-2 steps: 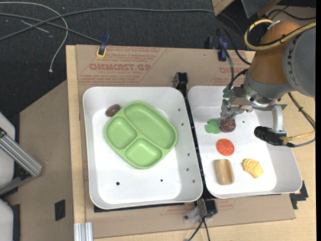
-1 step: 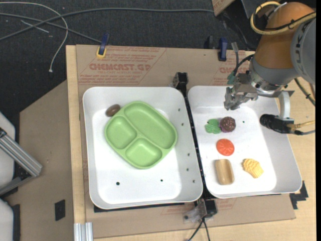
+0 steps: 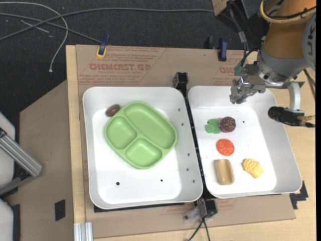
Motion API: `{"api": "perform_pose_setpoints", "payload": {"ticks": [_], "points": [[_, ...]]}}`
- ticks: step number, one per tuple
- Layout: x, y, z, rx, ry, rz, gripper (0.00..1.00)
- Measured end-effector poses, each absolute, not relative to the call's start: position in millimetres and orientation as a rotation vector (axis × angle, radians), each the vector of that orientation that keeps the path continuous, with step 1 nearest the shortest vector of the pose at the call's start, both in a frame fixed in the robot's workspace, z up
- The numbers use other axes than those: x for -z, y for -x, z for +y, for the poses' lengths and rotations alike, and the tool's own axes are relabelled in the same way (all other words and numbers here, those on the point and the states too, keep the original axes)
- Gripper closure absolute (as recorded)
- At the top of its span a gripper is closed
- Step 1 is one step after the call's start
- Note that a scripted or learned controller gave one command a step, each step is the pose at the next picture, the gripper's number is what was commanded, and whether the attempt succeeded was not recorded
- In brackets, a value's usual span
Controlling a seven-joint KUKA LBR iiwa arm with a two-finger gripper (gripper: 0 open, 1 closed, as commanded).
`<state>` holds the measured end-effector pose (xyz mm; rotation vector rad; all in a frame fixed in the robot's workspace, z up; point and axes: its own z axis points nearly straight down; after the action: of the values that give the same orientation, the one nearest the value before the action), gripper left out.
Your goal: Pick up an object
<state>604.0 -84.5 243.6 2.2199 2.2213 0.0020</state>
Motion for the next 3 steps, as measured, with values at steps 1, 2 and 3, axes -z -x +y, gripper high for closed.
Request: {"api": "perform_pose_setpoints", "payload": {"ticks": [1,2,3], "points": [[-297,-604.7,-84,-0.005,-2.218,2.22,1.0],[-276,-592.2,-40,0.002,-2.221,2.225,1.0],[-262,-589.1,13,0.002,-2.222,2.223,1.0]]}}
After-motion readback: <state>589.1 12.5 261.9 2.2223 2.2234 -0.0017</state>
